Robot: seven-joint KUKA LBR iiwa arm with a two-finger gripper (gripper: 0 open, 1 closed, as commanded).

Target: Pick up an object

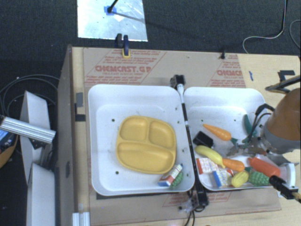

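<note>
Camera view puts the arm (284, 126) at the right edge, cut off by the frame, its orange band covering the right bin's (221, 95) far corner. I cannot tell how the jaws of the gripper (244, 147) stand (metal clutter blurs them). Just beside it lie an orange carrot (217, 132), a yellow banana (209, 155), a black block (202, 139) and a red piece (265, 166). In the left bin (101, 140) sits a yellow divided plate (146, 143).

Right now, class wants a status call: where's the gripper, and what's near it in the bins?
Gripper low in right bin, fingers unclear. Nothing seen held. Orange carrot, yellow banana, black block close by. Yellow tray in left bin.
</note>
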